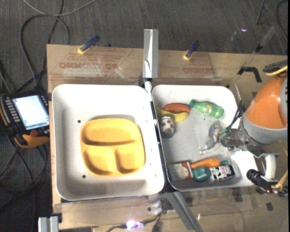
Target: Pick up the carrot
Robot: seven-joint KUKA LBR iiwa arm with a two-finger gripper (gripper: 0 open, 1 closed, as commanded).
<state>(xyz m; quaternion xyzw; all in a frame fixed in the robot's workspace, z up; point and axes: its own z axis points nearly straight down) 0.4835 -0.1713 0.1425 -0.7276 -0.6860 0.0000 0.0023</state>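
The tabletop (130, 66) carries two shallow white bins side by side. The left bin (67, 144) holds a yellow compartment tray (113, 145), lying flat near its centre. The right bin (227, 98) holds the loose items and is where the arm (266, 112) reaches in from the right side of the view.

Task status: not complete. The carrot (206, 163) lies flat near the front wall of the right bin, between a small carton (180, 170) on one side and a dark-labelled container (223, 172) on the other, with a teal item (201, 174) touching or just beside it. Nothing has lifted it off the bin floor.

The gripper (213, 138) hangs over the middle of the right bin, just behind the carrot and apart from it. No object sits between its fingers. Whether the fingers are spread or closed cannot be told at this resolution.

Other contents at the back of the right bin: a green bottle (207, 108), an orange-and-yellow item (176, 109), and a small round item (167, 125).

Remaining steps, by judgement: align over the carrot, descend, close, lift.
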